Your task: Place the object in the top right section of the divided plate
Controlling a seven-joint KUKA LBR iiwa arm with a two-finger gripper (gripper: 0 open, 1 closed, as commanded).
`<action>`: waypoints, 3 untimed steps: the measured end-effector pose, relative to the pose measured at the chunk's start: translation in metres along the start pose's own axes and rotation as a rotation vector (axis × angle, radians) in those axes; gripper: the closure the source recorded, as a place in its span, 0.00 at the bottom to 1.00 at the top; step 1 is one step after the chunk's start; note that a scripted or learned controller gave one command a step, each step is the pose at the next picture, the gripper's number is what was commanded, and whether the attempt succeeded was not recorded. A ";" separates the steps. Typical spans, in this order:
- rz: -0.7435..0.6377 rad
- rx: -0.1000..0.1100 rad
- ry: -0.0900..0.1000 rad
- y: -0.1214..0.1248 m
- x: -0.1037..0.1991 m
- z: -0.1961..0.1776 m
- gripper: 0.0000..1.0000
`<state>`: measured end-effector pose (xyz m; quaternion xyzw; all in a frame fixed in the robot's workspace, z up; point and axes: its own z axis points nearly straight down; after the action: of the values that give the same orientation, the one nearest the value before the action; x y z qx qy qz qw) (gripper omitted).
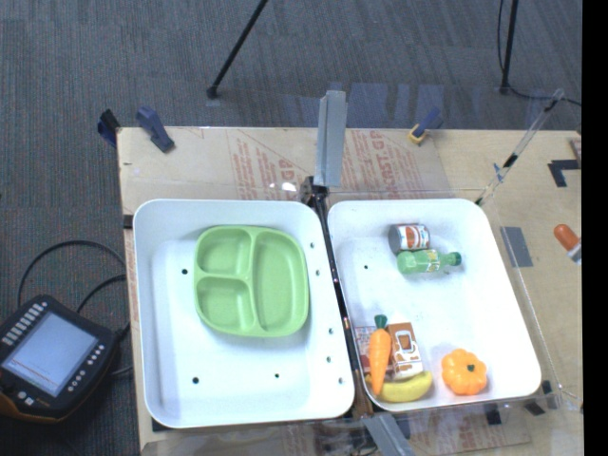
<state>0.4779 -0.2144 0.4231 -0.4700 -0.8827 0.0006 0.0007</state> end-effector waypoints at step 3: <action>0.002 0.001 0.001 0.031 -0.020 -0.012 1.00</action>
<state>0.5154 -0.2137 0.4349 -0.4709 -0.8822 0.0006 0.0013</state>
